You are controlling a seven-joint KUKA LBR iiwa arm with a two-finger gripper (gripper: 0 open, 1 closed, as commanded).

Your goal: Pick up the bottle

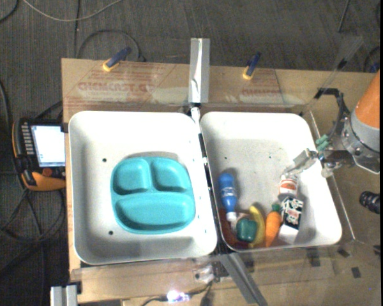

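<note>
My gripper (304, 160) hangs over the right bin's (255, 129) right edge, fingers spread a little and holding nothing, just above a small jar (288, 186). The bottle (228, 193), blue, lies by the bin's left wall, cap towards the far edge. A carrot (272, 227), a banana (258, 220) and a carton (292, 214) crowd the near edge. A teal tray (154, 194) fills the left bin (89, 139).
</note>
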